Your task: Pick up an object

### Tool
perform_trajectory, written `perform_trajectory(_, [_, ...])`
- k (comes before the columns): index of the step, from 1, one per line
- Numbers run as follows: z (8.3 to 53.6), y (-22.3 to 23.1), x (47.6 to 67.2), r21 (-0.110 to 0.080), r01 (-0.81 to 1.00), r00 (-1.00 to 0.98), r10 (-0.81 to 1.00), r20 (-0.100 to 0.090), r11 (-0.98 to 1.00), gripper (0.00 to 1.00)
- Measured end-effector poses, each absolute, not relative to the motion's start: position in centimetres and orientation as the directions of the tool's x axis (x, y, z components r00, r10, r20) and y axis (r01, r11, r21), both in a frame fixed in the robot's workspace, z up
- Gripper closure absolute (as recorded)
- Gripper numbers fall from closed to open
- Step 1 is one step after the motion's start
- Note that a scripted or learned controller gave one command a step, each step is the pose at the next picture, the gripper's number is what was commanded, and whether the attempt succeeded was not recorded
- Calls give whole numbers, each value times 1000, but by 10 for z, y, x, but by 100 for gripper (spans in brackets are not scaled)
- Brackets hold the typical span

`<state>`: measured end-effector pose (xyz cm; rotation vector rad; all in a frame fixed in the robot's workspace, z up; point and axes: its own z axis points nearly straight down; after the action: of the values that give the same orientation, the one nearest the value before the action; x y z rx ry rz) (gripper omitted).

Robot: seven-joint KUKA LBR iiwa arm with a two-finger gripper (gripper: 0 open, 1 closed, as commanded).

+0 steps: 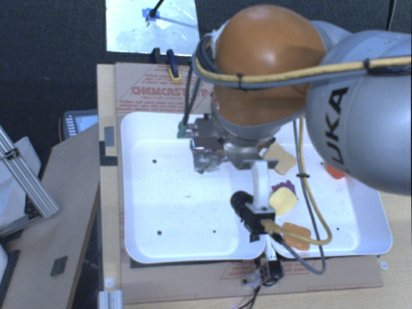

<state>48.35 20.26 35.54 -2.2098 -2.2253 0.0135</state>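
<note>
Roughly at the middle of the view, the gripper [207,159] hangs low over the left bin [138,172], its metal end near that bin's right part, just left of the divide between the two bins. Whether it is parted or closed I cannot tell, since the wrist housing and the arm's orange band [270,56] above it cover most of it; nothing can be seen held in it.

The loose things lie in the right bin [367,237], close to the divide. An orange object [297,234] sits nearest the front rim, elongated, with its long axis running from upper left to lower right and partly crossed by a yellow cable [309,198]. Just behind it is a pale yellow piece [284,200], rounded, touching or overlapping a small purple item [283,188]. Further back a tan, flattish piece [280,158] lies tilted, one corner pointing toward the front right. A red-orange bit [335,170] shows at the edge of the grey arm [360,127], mostly hidden.

All of these lie to the right of the gripper and apart from it
</note>
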Motion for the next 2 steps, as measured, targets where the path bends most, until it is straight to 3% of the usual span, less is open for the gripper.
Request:
perform_trajectory(1, [522, 95, 501, 22, 1000, 8, 1000, 2, -9, 100])
perform_trajectory(2, [372, 73, 504, -11, 1000, 3, 1000, -3, -3, 100])
